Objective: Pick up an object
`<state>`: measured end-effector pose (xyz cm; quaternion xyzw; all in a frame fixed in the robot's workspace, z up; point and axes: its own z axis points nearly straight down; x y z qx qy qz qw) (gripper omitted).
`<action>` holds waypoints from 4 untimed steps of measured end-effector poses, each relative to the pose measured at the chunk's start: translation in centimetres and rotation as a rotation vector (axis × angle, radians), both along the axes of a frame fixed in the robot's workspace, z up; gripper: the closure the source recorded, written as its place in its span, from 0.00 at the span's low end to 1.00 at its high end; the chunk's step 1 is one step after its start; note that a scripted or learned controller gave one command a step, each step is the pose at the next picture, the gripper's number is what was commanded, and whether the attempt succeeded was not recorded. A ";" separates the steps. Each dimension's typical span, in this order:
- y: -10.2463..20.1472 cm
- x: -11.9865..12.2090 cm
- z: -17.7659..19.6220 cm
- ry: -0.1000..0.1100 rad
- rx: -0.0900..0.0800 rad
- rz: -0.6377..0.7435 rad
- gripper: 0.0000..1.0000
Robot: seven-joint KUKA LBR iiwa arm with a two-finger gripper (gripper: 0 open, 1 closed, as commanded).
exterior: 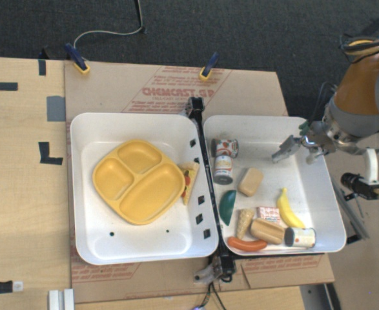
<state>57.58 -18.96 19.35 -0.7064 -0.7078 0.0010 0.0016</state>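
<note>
Camera view is giving you the desk (21, 173) with two shallow white bins side by side. In the left bin (86, 237) a glossy yellow divided plate (139, 181) is lying flat, with a small yellow-and-red item (189, 179) tucked against the divider; bare floor is sitting open along that bin's near edge. In the right bin (325, 199) a small can (223, 160) is lying on its side, long axis running from the far wall toward you. Beside it a tan block (250, 181) is resting, and a smooth curved banana (288, 209) is pointing from the middle toward the near right corner. Crowding the near edge you are seeing a green oval piece (227, 206), a cone-shaped piece (243, 221), a red-and-white packet (268, 213), an orange sausage shape (247, 244), a brown roll (266, 231) and a white bottle (300, 237) lying on its side. The gripper (299, 148) is hanging over the far right corner, its fingers (285, 151) spread apart and grasping nothing.
</note>
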 end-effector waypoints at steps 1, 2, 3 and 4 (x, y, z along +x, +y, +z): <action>-3.0 1.9 -10.1 -0.001 0.000 0.000 0.00; -3.0 -3.0 -10.7 -0.010 -0.004 0.001 0.00; -0.5 -6.2 -10.7 -0.011 -0.006 -0.001 0.00; -0.5 -6.2 -9.9 -0.009 -0.006 -0.001 1.00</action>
